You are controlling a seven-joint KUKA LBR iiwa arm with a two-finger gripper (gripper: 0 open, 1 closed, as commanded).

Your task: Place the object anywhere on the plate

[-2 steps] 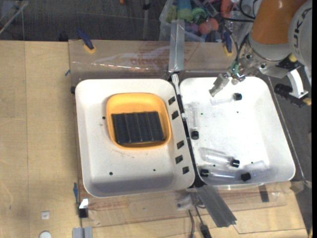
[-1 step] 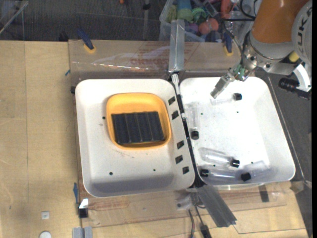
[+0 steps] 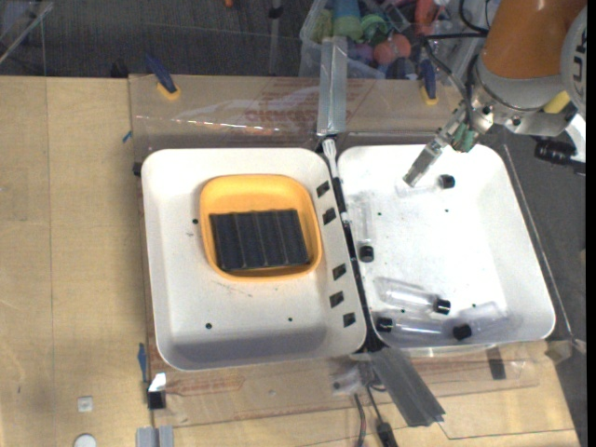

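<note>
1. Nearest the camera, clear tube-like pieces point(image 3: 424, 307) with black caps lay along the front of the right bin point(image 3: 521, 250).
2. I saw the yellow plate point(image 3: 212, 196) in the left bin point(image 3: 168, 250), and a dark ribbed slab point(image 3: 260, 238) lay flat on it, well inside the rim.
3. My gripper point(image 3: 417, 171) hung over the back of the right bin, near a small black piece point(image 3: 447, 182), and I saw nothing between the fingers; whether they were released or clenched I could not tell.
4. I judged that, if the slab was the object, the placing was done; otherwise the picking step was in hand.
5. Next, I judged, I should either back the arm point(image 3: 531, 26) away or descend onto a piece below.
</note>
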